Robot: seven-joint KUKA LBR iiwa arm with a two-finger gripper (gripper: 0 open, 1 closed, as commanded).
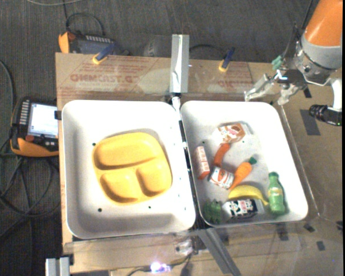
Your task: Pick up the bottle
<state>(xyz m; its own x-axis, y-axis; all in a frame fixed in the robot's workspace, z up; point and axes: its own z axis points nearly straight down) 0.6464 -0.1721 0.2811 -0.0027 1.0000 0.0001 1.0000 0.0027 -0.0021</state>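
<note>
Bottle: 1 green bottle (pixel 276 194) with a yellow label lies in the right bin (pixel 287 132), at its near right corner, just beside the right wall.
Long axis: it runs roughly far to near, cap end far, slightly tilted.
Neighbours: a banana (pixel 248 192) lies just to its left, close enough to crowd a grasp from that side; a dark carton (pixel 240 208) sits near the banana.
Gripper: the gripper (pixel 268 89) hangs outside the bin, above the far right corner of the bench; its fingers are spread and pinch nothing.
Key relation: the bottle lies well apart from the gripper, toward the near side and slightly to the right, so the coming move is probably a long reach nearward, then a descent with the fingers closing across the bottle's narrow width.
Arm: 1 arm (pixel 325 27), so no choice of side arises.
Counts: 2 white bins, 1 yellow tray (pixel 133 167) (alone in the left bin (pixel 80 125)), 2 carrots (pixel 233 164), 1 banana, 1 broccoli piece (pixel 214 211), 1 bottle, and several small packets and cans I cannot count surely.
Progress: the bottle is not yet touched.
</note>
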